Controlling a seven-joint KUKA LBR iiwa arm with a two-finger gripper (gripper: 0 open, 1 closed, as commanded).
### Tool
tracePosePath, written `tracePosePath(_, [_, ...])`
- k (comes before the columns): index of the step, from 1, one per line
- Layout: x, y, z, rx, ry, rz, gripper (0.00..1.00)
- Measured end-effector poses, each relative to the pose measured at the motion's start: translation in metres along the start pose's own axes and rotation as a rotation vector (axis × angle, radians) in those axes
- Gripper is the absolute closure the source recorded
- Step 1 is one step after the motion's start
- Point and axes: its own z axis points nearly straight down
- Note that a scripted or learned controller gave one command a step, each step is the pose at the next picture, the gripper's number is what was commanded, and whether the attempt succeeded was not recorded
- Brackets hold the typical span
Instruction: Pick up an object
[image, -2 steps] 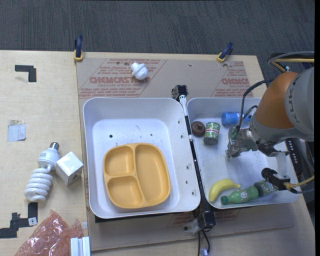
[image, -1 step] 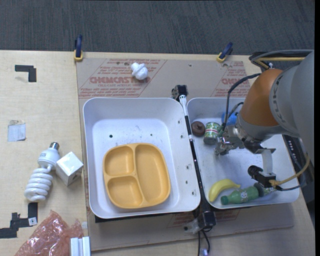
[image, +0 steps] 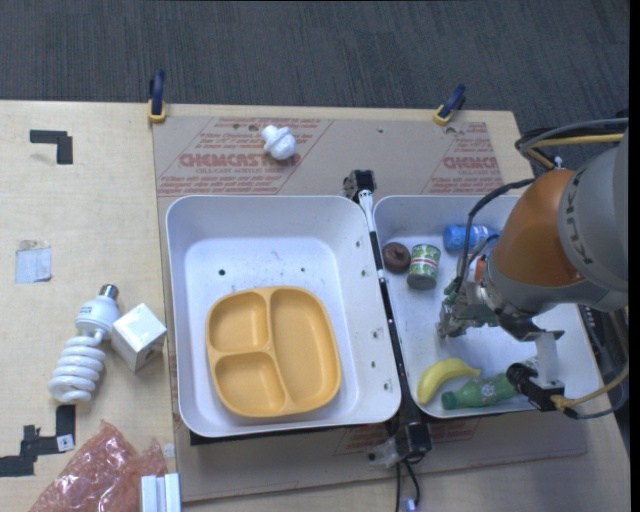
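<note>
The gripper (image: 458, 322) hangs mid right bin (image: 560, 215), its opening indiscernible; descending, it could glance off the curved banana (image: 447, 377).

The bench (image: 90, 215) spans the frame, pale at the left, with a brown board (image: 330, 150) clamped at its upper edge; two white bins sit on the board, the left bin (image: 190, 330) and the right bin (image: 400, 215) touching side by side; a white knob-like piece (image: 279, 142) lies above them; at lower left lie a spiral bulb (image: 84, 348), a white cube (image: 139, 336) and red mesh (image: 100, 475).
</note>
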Motion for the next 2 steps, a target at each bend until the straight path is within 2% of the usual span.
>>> tracePosePath(1, [-0.052,0.096,0.000,-0.001,-0.001,-0.003,0.00])
tracePosePath(2, [-0.005,0.067,0.000,0.000,0.000,-0.003,0.00])
